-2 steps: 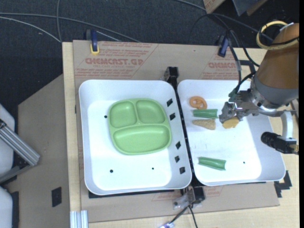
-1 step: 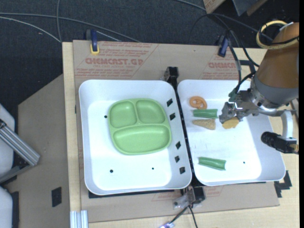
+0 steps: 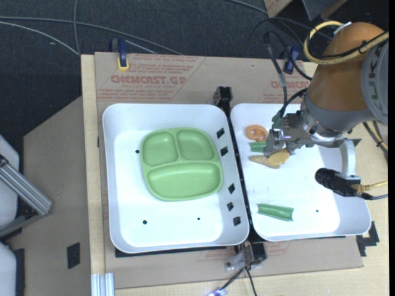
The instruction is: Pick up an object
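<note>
Three food pieces cluster in your right bin [image 3: 345, 224], and the gripper [image 3: 276, 142] hangs directly over the tan piece [image 3: 270, 160], its long axis running left-right; whether the fingers are spread, you cannot tell.

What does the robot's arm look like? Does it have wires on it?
The arm is fat and round, grey with a big shiny orange band above the wrist. Yes, black cables loop along it, and a yellow one curls over the top. At its end is a small metal gripper, silver and dark, with lots of little parts.
</note>
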### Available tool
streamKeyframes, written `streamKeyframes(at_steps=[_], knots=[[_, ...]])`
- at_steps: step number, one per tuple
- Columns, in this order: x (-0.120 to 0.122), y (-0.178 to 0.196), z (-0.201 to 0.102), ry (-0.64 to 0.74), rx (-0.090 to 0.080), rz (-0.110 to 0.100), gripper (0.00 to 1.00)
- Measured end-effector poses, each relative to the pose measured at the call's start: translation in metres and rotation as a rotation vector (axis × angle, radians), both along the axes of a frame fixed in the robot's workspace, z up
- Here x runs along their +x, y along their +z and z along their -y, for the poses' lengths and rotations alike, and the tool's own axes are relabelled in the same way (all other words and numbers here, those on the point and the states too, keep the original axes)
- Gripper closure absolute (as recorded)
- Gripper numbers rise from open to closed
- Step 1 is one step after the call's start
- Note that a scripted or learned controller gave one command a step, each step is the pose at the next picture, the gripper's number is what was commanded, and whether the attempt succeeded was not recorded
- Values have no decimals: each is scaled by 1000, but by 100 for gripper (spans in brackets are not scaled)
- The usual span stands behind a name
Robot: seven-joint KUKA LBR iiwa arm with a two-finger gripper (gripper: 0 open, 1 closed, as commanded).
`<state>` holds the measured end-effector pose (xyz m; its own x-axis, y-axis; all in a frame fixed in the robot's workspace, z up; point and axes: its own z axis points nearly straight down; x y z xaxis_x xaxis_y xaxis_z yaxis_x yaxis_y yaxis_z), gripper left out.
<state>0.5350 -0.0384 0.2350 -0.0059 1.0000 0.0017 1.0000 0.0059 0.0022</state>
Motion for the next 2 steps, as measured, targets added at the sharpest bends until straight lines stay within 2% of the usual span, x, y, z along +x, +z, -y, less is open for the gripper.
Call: streamKeyframes(at_steps=[2], knots=[[-2, 11, -111, -1, 0, -1, 100]])
